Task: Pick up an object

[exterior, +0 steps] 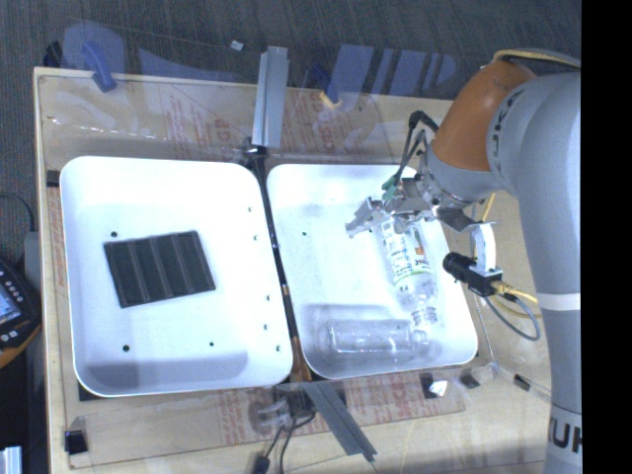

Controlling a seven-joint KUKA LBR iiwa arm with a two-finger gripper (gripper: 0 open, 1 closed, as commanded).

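Low over right bin (296,265), gripper (387,215) at labelled plastic bottle (407,265); finger state hard to tell; clear bottle (370,338) near front wall.

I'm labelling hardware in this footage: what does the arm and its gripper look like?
The arm is thick and rounded, light grey, with an orange band above the wrist and dark lettering low on its side. The gripper is a small metallic grey assembly. Thin black cables loop over it, and a black connector with a yellowish cable hangs off beside a white bracket.
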